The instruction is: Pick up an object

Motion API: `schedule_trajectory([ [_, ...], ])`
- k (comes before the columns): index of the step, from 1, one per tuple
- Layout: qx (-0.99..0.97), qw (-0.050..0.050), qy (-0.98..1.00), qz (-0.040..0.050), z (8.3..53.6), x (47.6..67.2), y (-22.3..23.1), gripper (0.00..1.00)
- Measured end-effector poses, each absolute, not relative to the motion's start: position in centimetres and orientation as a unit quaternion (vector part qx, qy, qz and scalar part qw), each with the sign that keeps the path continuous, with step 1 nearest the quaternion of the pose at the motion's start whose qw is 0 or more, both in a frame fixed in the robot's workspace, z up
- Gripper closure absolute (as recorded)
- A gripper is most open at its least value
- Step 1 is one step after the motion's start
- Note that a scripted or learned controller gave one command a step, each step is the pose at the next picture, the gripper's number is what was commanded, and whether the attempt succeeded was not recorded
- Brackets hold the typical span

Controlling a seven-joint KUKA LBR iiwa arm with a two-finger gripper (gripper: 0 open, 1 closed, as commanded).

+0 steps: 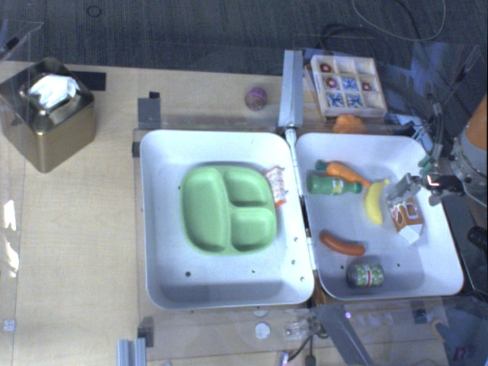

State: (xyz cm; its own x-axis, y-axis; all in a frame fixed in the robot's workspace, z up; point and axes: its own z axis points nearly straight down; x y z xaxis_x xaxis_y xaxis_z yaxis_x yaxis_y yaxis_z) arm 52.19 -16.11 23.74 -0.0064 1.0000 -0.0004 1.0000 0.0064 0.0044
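Bench, right shallow white bin | gripper above small brown-white packet, finger state indeterminate | pick pending: yellow plastic banana unlifted

Arm was cut off by the right edge. Labels on the green bottle and can were too small to read. The small packet beside the green tray was blurred.

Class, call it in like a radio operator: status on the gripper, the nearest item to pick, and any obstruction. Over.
Gripper low at right bin's right side, above small packet; grip unconfirmed. Banana close on the left, crowding. Over.
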Motion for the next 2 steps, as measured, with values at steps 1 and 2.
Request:
schedule_trajectory([
  [1, 0.697, 0.001, 0.717, 0.0015, 10.0, 55.1, -16.0, 0.00],
  [2, 0.662, -0.001, 0.750, 0.0086, 8.9, 60.7, -18.0, 0.00],
])
